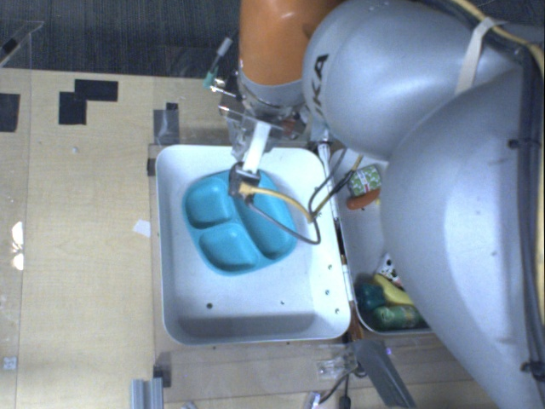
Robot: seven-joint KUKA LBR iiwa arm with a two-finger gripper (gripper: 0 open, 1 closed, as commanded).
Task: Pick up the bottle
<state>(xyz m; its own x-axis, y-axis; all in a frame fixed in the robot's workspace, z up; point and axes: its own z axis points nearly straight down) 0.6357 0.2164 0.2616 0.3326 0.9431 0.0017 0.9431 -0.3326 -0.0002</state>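
My gripper (253,124) hangs over the back edge of the left bin (255,318), below the orange wrist band. It is above the far rim of a blue divided plate (234,228) that lies in that bin. In the right bin (362,245), beside the arm, a small item with a green-and-white label (367,179) looks like a bottle. It lies next to an orange piece (362,200) and is well to the right of the gripper. The arm hides most of the right bin.
At the near end of the right bin lie a green and yellow cluster (387,303) and a small black-and-white thing (387,269). The big grey arm covers the right side of the view. Bare bench (77,254) stretches to the left.
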